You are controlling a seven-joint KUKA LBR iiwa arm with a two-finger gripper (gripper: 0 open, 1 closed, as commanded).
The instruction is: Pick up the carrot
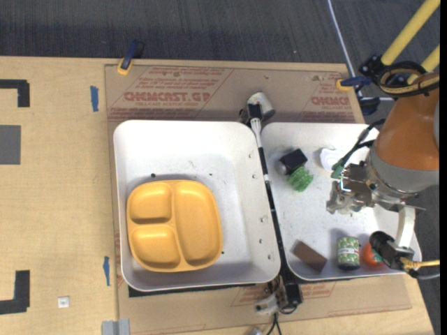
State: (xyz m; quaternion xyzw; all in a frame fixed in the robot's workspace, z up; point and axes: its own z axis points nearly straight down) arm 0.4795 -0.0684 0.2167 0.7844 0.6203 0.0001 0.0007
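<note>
Carrot [368, 257] lies in a corner of the right bin [311, 211], just beside a can [348, 251]. Gripper [343, 199] hovers apart, opening impossible to tell. Risk: the crowded corner makes it catch the can instead.

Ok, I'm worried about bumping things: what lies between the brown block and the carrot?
In the camera view, a small green-labelled can stands between the brown block and the carrot, right beside the carrot.
</note>
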